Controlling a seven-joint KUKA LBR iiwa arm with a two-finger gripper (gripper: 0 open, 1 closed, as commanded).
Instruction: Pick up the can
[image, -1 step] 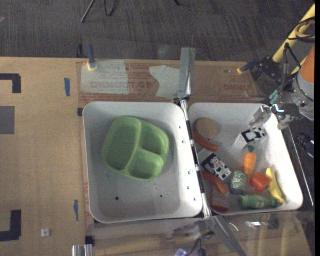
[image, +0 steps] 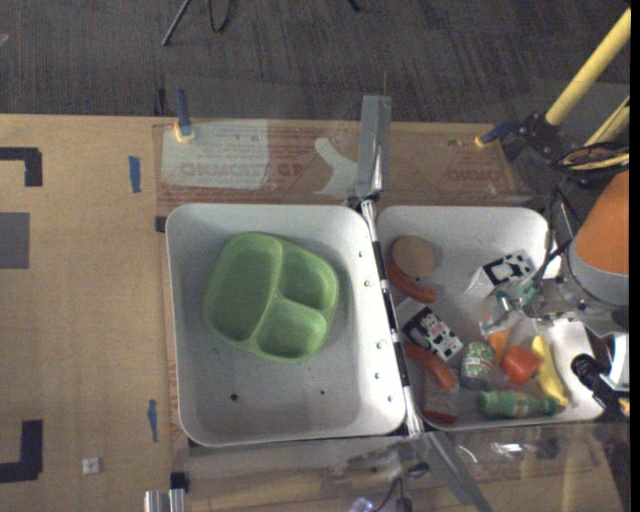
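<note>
From my station, the claw (image: 512, 300) is grey metal under the arm's orange band (image: 608, 238). Just below it I see an orange-red piece (image: 520, 364), a yellow banana (image: 550, 372) and a green bottle (image: 515, 404). Down-left of it the can (image: 477, 364) is green-labelled; further left is a black-and-white cow-patterned carton (image: 433, 334). Far left, a lime-green tray (image: 271, 295) lies in a white bin (image: 190, 330)

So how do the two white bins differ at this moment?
The left bin holds a single item, a green divided plate; the right bin is crowded with small things, among them the can, a green bottle and a banana. The gripper hangs over the right bin, not the left bin. Both are shallow, white and alike in size.
</note>
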